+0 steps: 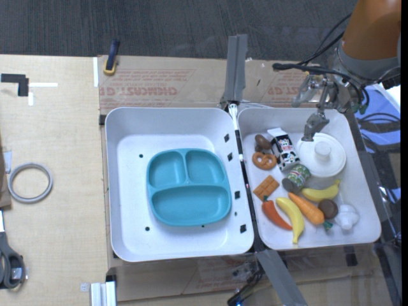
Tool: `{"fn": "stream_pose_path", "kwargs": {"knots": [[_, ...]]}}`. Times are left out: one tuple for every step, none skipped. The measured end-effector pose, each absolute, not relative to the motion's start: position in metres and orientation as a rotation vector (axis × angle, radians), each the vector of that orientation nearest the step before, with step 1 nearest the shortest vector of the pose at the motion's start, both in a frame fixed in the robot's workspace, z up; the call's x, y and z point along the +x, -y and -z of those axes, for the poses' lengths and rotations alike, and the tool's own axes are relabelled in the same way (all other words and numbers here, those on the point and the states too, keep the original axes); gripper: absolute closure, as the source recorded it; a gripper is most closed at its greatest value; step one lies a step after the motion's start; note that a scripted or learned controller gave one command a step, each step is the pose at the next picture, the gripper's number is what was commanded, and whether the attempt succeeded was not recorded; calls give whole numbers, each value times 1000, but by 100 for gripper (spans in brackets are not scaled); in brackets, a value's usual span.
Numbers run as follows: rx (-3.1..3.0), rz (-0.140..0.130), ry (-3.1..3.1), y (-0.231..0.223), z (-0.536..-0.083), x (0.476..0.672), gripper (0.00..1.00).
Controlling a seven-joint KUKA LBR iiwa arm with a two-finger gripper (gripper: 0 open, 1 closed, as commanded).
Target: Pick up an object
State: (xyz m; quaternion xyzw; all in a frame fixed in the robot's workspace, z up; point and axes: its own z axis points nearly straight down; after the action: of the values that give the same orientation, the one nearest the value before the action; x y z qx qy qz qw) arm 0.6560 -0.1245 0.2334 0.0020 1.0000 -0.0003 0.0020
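Camera view: gripper above right bin, near white lid, grip state unclear

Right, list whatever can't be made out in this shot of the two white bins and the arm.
- Two-finger gripper, camera view: small and blurred over the round white lidded dish; whether anything is held can't be told.
- Grey arm with orange band: cut off by the top and right edges.
- Small brown round piece behind the orange carrot: partly covered, too small to identify.
- Black-and-white carton: print unreadable.
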Motion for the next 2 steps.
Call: {"fn": "stream_pose_path", "kwargs": {"knots": [[136,1,-3128,111,-116,627,0],[57,1,-3140,105,-92,528,0]]}}
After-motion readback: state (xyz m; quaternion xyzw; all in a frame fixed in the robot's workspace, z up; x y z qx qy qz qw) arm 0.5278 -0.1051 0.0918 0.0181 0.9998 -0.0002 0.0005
